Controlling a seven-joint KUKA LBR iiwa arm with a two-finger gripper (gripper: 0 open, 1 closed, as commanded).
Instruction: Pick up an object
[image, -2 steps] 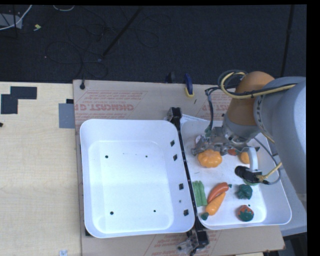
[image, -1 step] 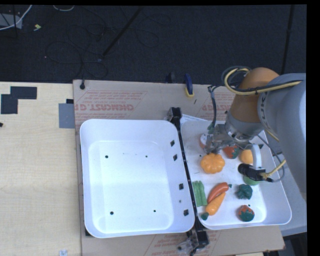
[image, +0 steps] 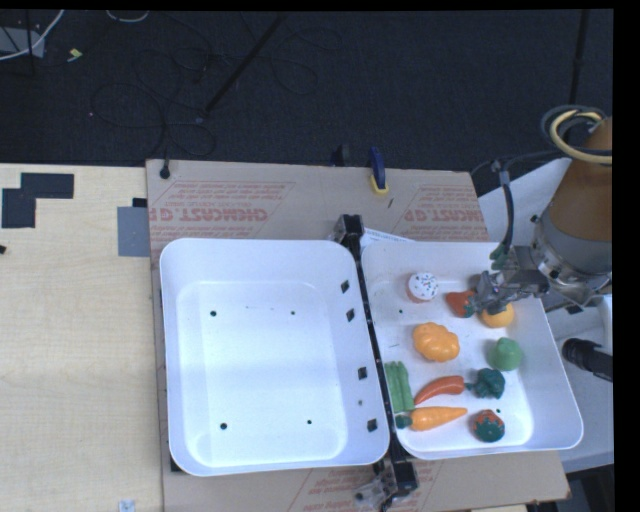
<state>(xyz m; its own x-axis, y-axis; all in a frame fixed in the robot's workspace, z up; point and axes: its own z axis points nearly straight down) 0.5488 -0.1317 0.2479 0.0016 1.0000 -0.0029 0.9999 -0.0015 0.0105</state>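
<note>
The right bin holds several toy foods. Among them are a white round piece, a yellow pepper, a green ball, a broccoli, a green cucumber, a red chili, a carrot and a red and green berry. My gripper is low at the bin's far right part. It is right over a small yellow piece and beside a small red piece. Nothing visibly hangs from it.
The left bin adjoins the right one along a black hinge strip. Both rest on a cardboard sheet. A blue clamp sits at the cardboard's far edge. The arm's orange band rises at the right.
</note>
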